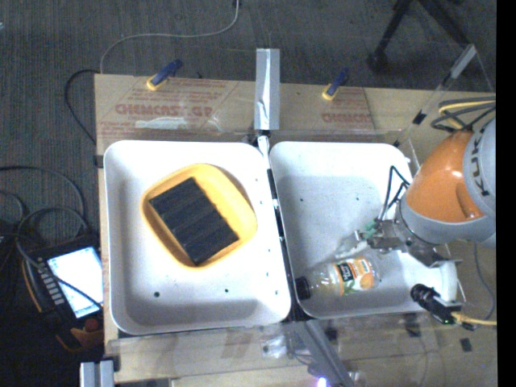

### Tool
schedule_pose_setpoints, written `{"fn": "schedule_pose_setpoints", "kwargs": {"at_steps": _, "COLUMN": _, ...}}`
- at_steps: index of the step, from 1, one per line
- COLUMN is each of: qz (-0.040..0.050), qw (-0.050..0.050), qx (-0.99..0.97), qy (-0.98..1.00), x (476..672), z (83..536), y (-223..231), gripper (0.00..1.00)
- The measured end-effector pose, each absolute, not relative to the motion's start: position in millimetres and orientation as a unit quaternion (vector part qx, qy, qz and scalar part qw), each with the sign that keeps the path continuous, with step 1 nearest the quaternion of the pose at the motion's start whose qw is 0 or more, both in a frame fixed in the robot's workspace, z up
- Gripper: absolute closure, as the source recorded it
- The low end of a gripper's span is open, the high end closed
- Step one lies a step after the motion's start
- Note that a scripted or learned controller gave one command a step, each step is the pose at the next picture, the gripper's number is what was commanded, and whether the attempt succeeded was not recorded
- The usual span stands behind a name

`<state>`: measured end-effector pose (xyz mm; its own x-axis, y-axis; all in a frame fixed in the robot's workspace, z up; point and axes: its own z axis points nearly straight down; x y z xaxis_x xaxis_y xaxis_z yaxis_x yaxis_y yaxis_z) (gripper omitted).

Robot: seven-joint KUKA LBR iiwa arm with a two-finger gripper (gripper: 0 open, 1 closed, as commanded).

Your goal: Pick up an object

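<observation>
Bottle [343,277] lies just below gripper [372,236].

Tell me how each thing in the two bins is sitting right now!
Yellow dish: flat in the left bin, right way up, with a black ribbed block lying in it.
Juice bottle: on its side in the right bin, cap on, pointing left.
Gripper: low over the right bin, just above the bottle.

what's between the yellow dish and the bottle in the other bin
In the camera view, the bins' touching walls run between the yellow dish and the bottle; besides those, only bare white bin floor.
</observation>
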<state>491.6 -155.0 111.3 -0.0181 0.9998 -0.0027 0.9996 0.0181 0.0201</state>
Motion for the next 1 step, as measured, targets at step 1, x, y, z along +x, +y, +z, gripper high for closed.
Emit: {"fn": "schedule_pose_setpoints", "kwargs": {"at_steps": 1, "qz": 0.0019, "qw": 0.007, "qx": 0.678, "qy": 0.735, "x": 487.0, "z": 92.2, "y": -148.8, "gripper": 0.0}}
